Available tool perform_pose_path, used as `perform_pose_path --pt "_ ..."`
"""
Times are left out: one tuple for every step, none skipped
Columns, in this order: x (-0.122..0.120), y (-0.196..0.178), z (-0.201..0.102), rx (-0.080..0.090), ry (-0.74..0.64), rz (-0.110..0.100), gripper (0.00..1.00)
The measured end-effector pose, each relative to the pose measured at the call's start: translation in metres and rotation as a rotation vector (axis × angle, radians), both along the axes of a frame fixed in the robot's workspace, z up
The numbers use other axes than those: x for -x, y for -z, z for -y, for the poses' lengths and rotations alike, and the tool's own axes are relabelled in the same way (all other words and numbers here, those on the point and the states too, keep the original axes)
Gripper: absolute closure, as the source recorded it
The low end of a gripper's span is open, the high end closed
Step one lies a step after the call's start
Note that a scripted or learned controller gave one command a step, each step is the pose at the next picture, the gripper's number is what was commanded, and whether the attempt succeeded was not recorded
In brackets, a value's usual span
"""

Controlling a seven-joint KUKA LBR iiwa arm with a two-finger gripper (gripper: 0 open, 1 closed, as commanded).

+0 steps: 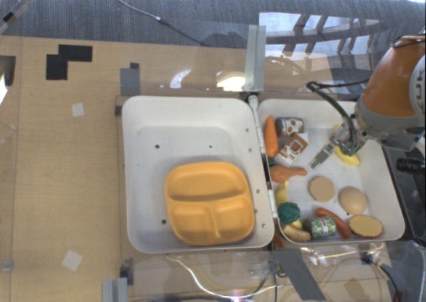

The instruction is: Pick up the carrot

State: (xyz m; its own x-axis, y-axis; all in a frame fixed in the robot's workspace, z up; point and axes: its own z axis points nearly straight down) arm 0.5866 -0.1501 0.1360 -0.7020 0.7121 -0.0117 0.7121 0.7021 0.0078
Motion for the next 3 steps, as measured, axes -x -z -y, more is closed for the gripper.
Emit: perform_pose_path --pt "0.029 0.047 -0.004 -0.001 0.022 0.001 0.0" --pt "0.026 0.034 -0.005 0.0 0.013 0.008 1.0" --pt "0.022 0.031 0.029 0.005 -0.384 -0.005 1.0"
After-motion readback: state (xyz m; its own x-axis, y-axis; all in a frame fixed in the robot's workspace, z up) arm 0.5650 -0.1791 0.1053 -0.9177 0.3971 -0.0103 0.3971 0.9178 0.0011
